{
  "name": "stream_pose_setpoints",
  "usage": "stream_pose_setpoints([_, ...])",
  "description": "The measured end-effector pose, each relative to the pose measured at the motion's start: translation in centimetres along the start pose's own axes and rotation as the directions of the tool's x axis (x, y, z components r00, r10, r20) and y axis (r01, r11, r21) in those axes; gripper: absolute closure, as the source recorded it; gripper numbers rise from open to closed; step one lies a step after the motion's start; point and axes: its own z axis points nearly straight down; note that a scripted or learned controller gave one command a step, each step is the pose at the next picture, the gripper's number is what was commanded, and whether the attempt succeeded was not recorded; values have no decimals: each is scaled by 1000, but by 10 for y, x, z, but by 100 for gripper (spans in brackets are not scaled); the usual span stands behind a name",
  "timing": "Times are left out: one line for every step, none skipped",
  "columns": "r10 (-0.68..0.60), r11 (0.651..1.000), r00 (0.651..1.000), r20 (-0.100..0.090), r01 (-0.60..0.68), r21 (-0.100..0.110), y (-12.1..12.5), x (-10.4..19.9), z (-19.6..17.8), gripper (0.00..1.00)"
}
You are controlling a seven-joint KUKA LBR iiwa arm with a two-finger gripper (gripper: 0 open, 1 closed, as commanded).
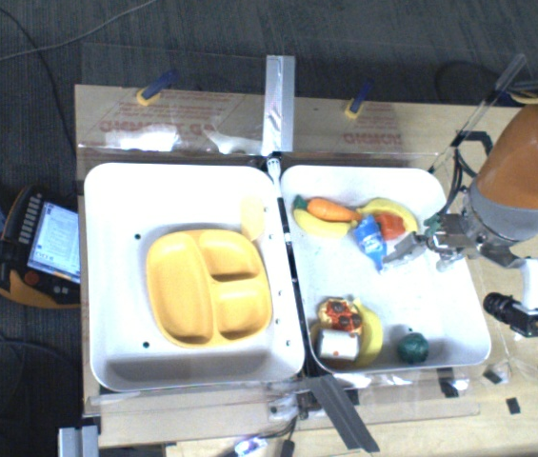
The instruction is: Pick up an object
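Observation:
The right bin (459, 298) holds several objects. An orange carrot (330, 209) lies on a yellow banana (314, 225) at the back, beside a blue packet (369, 238) and a red piece (391, 224) on another yellow item (389, 207). Near the front sit a small jar with a red and yellow top (339, 327), leaning on a yellow shape (373, 336), and a dark green ball (412, 348). My gripper (409, 249) reaches in from the right, low over the bin, its tip just right of the blue packet. Nothing shows held in it.
The left bin (116, 217) contains a yellow divided tray (209, 284) and a pale yellow block (252, 217) by the divider. A metal rail (278, 103) stands behind the bins. A handheld pendant (40, 250) lies off the bench at left. Cables hang at the right.

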Motion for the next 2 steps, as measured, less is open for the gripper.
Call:
stream_pose_setpoints([-170, 985, 985, 5, 170, -1, 96, 35, 95, 0])
stream_pose_setpoints([-170, 985, 985, 4, 170, -1, 97, 35, 87, 100])
